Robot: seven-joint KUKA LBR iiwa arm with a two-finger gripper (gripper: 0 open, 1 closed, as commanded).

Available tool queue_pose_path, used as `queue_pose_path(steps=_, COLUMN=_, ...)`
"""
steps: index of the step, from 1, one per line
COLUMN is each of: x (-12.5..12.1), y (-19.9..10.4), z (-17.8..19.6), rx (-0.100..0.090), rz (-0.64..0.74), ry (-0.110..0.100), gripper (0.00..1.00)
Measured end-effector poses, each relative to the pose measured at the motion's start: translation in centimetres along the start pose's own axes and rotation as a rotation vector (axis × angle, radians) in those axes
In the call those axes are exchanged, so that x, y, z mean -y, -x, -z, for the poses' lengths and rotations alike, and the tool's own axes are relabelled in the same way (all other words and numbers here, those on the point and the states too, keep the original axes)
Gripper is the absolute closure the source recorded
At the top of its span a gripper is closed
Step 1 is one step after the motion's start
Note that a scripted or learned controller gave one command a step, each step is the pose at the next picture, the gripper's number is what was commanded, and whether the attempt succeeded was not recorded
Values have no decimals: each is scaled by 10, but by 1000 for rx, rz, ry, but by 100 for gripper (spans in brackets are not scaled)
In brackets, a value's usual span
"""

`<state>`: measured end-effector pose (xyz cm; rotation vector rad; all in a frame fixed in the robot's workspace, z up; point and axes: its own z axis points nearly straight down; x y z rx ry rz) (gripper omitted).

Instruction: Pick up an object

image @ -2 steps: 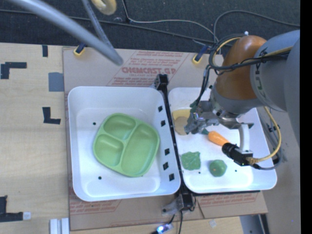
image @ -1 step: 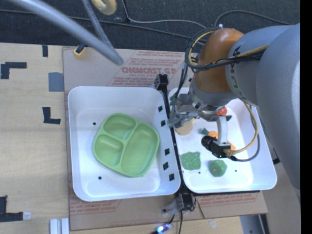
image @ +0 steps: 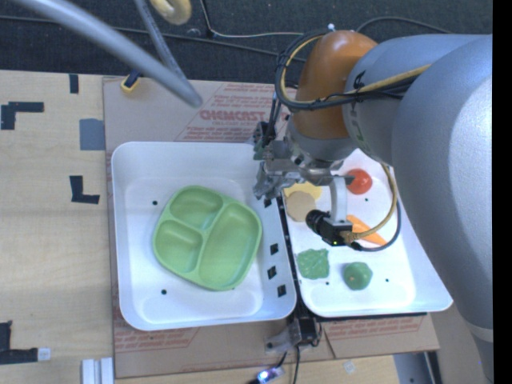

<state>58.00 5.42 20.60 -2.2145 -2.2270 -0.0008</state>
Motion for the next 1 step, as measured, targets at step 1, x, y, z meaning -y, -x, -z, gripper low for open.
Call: queue_pose_path(steps=1, x=-25, y=-39, z=1, rx=0, rz=0, ry=0, gripper=100)
